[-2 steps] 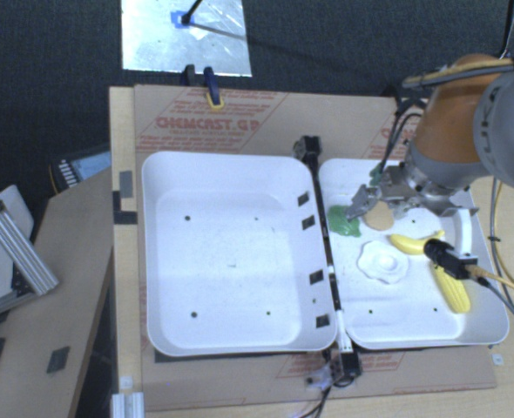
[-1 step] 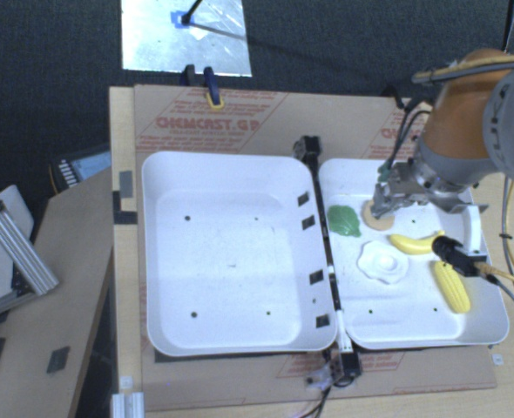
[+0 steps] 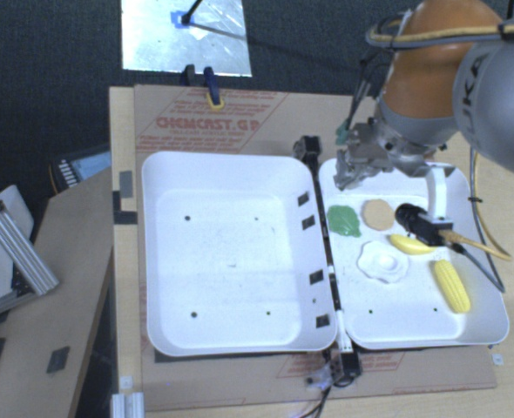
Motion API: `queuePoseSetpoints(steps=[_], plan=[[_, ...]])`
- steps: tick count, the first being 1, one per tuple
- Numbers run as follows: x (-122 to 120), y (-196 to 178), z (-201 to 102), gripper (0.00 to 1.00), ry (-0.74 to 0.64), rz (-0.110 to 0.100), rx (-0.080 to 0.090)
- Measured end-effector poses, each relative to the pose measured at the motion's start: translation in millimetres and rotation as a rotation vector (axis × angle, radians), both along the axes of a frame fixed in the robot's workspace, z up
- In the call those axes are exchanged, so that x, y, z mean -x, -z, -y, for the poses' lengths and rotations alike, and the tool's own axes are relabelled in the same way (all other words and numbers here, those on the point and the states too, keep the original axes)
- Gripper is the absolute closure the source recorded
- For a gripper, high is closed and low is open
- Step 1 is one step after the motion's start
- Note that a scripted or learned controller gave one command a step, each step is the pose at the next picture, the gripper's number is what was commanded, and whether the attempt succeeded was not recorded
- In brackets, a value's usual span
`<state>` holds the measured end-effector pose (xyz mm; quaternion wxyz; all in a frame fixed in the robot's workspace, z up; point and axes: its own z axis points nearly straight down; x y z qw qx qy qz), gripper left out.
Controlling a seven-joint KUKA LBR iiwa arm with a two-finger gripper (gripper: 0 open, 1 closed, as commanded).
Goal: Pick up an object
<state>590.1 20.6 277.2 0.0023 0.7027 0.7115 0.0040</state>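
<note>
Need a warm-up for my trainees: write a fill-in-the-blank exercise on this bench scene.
The fried egg lies in the view's ___ bin. The corn cob and the banana are both ___. The gripper hangs nearest the ___ leaf.
Missing: right, yellow, green.

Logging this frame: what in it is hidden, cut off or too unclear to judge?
Camera view:
- Right shallow white bin: its far right corner is hidden behind the grey-and-orange arm.
- Small yellow banana-shaped toy: its right part is covered by robot hardware.
- Flat white lumpy toy: pale on white, its outline is hard to trace.
- Gripper: its tip is blurred, so contact with anything is unclear.
</note>
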Motion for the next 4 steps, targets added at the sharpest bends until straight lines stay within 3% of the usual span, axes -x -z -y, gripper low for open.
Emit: queuePoseSetpoints(steps=[1,2,3,4], plan=[[48,-23,91,1.00,0.018,-0.006,0.004],[64,-69,-5,1.00,-0.001,-0.002,-0.001],[104,-127,-82,1.00,-0.001,-0.001,-0.002],[70,-201,-145,1.00,0.004,0.001,-0.001]])
